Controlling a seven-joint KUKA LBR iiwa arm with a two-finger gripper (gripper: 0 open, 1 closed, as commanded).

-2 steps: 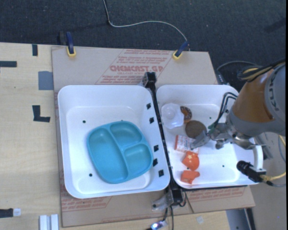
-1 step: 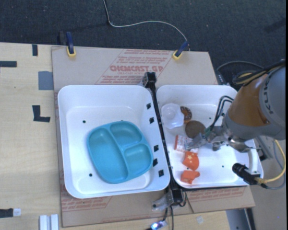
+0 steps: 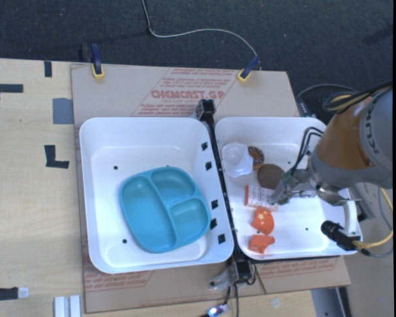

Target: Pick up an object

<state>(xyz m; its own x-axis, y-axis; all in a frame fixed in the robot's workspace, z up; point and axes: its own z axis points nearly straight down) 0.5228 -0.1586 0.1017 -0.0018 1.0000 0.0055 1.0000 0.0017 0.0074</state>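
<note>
I see the scene under even, fairly bright light from above, with a cool bluish cast. The 2 white bins (image 3: pixel 92 177) come out brightest, their floors nearly washed out, and faint soft shadows lie along the inner walls. The blue tray (image 3: pixel 162 207) throws a thin dark shadow at its lower edge. My arm (image 3: pixel 350 144) darkens the right bin's floor beside it. The dark floor at the top is dim and grainy. Overall the picture is soft; small items in the right bin look slightly smeared.
</note>
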